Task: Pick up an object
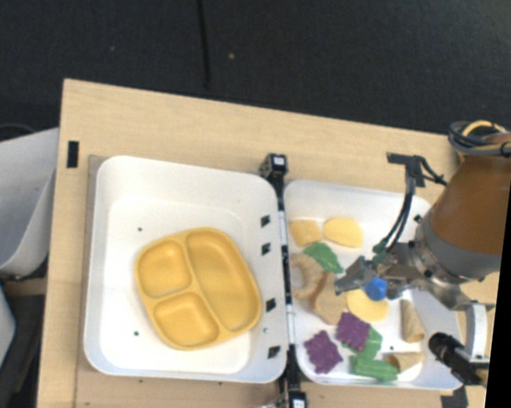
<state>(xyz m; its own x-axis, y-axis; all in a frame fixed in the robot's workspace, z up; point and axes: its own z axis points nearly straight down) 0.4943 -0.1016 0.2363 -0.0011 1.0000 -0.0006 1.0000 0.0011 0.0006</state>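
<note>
The pile of small toy food pieces lies in the right bin (352, 208), crowded into its middle and near half. At the far side sit a pale yellow lemon-shaped piece (343, 230) and a smaller tan-yellow piece (304, 231) just beside it; nearer come a green leaf-like piece (324, 257), a brownish bread-like piece (312, 284), a flat yellow disc (369, 307), two purple grape-like clusters (352, 331) (321, 351), a green piece (372, 367) at the near edge, and tan sausage-like pieces (410, 321) toward the right wall. The pincer (368, 279) hangs low over the middle of this pile, above the yellow disc and just beside the green leaf-like piece, with a small blue part (376, 288) showing at its tip; whether that blue part belongs to the tool or is a toy cannot be told, and whether the pincer is released or clenched cannot be told either, since dark linkage hides its tips. Above it rises the arm (474, 211), its orange band broad at the right of the view, with a black cable (406, 203) curving down along it. The left bin (123, 191), touching the right one along a clipped seam, holds a yellow divided tray (197, 286) with three compartments, lying at a slant near the middle. Both bins rest on the light wooden table (200, 127).
</note>
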